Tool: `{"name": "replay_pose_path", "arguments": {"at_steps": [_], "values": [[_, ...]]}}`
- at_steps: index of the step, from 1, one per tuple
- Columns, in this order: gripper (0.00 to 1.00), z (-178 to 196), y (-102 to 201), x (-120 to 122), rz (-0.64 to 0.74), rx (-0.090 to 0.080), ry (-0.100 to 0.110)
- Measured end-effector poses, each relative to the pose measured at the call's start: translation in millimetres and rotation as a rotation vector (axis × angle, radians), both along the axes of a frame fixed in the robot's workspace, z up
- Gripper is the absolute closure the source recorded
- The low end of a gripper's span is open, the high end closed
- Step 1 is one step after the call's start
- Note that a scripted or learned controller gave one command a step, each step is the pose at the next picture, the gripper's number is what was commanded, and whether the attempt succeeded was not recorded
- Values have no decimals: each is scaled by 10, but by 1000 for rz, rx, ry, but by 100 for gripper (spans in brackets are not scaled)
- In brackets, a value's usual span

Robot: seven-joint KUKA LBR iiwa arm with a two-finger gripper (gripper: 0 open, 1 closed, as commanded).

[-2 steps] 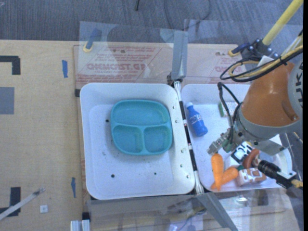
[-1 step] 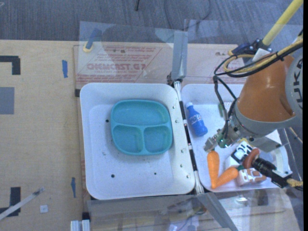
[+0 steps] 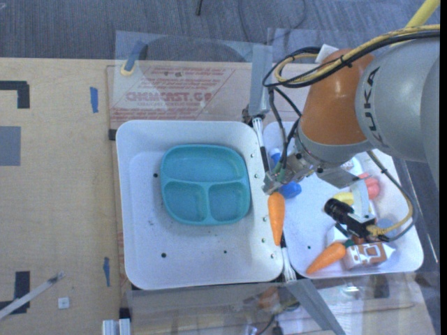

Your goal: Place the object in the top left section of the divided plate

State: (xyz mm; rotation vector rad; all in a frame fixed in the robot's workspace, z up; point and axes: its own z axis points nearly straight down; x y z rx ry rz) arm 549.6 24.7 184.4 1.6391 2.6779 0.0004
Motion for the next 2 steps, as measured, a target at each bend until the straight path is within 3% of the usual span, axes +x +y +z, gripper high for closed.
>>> {"name": "replay_pose_path", "arguments": {"at_steps": [1,2], "values": [[100,42,672,94,218,0,-2],[100,151,901,434,556,-1,-5]]}}
